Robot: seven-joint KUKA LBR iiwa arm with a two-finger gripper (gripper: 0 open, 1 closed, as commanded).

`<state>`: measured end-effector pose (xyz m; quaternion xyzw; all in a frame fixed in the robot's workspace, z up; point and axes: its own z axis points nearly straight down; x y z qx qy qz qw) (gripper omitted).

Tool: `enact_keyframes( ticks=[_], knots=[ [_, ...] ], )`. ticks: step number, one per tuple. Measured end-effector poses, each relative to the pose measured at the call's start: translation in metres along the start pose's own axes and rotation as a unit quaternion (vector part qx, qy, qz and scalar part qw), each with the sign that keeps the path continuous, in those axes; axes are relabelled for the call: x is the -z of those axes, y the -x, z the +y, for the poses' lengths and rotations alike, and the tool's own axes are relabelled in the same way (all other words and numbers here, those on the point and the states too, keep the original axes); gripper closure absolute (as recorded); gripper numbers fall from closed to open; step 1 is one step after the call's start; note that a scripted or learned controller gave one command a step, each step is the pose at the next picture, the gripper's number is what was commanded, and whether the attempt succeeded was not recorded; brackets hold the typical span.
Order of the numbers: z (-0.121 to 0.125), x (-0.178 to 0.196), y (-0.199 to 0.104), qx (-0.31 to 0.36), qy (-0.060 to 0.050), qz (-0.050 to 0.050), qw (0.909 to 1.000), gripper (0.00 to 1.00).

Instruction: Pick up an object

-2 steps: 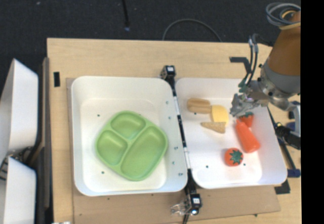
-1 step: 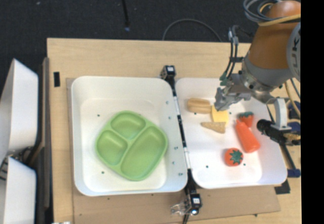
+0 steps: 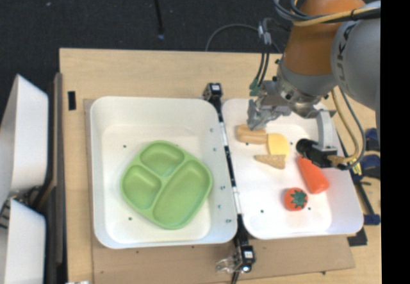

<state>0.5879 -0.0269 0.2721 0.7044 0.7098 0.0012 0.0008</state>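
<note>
My claw hangs low over the far left corner of the right white bin. From this slanted view I cannot tell how far it is open, and I see nothing clearly in its grasp. Right under its tip lies a tan, bread-like toy stick, which I judge to be the thing to go for. Just beside the stick sits a yellow cheese-like block, with a tan wedge in front of it. To pick well, I would centre over the stick's middle and close across its narrow width. I would also keep off the yellow block and the bin wall, so that neither gets caught. Further out lie an orange toy carrot and a small red toy tomato with a green top. The left white bin holds a green three-part plastic plate. The claw's body hides part of the stick, and I cannot make out whether the tip touches it.
</note>
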Motion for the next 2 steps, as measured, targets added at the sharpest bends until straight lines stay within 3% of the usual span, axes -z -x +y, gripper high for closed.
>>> enact_keyframes(
  ticks=[2],
  knots=[
    [0.039, -0.001, -0.096, -0.001, 0.000, 0.000, 1.0000, 1.00]
  ],
)
